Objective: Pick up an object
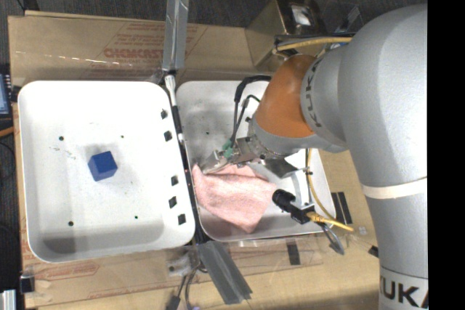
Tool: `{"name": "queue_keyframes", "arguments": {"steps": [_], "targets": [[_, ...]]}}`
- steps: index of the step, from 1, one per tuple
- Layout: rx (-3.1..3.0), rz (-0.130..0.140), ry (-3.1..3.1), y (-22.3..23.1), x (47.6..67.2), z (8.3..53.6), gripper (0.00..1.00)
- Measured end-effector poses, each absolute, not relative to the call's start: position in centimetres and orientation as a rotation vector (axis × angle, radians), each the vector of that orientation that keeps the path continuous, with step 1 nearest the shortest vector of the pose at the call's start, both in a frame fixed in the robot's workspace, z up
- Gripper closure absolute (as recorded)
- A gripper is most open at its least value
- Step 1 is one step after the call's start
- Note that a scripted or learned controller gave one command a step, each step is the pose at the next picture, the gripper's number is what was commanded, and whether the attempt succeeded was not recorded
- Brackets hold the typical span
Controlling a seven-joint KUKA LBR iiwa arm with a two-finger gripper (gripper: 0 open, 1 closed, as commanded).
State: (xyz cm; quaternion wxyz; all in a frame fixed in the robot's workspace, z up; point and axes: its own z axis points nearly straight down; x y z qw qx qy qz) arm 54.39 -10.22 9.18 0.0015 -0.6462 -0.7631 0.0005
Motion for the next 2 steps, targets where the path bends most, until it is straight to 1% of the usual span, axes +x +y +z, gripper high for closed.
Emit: {"name": "queue_keyframes", "arguments": {"steps": [1, 2], "targets": [[-2.022, 0.004, -2.398, -10.2, 54.4, 10.1, 1.0], [-2.012, 0.001, -2.41, -8.1, 58.5, 19.2, 1.0]]}}
